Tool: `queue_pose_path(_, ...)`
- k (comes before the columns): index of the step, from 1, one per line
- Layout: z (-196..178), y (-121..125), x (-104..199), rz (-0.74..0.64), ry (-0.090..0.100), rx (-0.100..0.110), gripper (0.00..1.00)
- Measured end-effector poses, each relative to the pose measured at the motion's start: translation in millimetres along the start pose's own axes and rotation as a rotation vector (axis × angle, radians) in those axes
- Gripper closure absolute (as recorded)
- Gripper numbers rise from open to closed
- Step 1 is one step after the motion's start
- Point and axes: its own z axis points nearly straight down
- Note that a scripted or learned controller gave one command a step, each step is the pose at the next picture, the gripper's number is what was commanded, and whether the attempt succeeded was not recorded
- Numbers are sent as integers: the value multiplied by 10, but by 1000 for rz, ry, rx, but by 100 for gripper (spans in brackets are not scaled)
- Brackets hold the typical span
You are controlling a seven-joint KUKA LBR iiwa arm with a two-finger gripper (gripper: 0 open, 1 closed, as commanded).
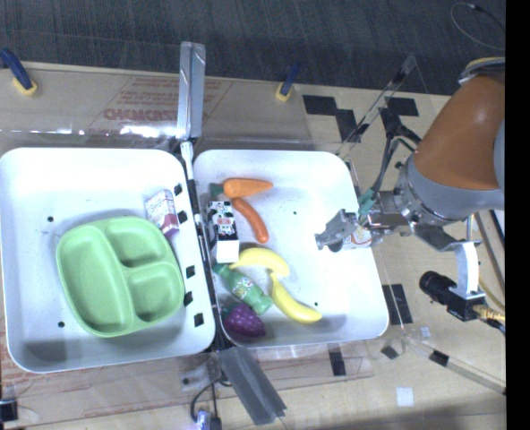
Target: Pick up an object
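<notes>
**Gripper position over the right bin**

We see the grey two-finger gripper (335, 235) above the right side of the right shallow white bin (359, 195), apart from every object. We cannot tell whether it is open or closed. Along this bin's left side lie two orange plastic carrots (247, 187), two yellow plastic bananas (263, 259), a green bottle (245, 288) and a purple plastic grape bunch (244, 320). The left shallow white bin (19, 195) holds a green compartment tray (120, 274).
</notes>
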Motion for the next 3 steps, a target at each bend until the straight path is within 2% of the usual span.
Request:
queue_pose_path(1,1224,485,481,-181,0,1,0)
queue_pose_path(2,1803,-66,461,-143,-4,-8,0)
queue_pose_path(3,1710,-63,469,-150,-4,-7,100)
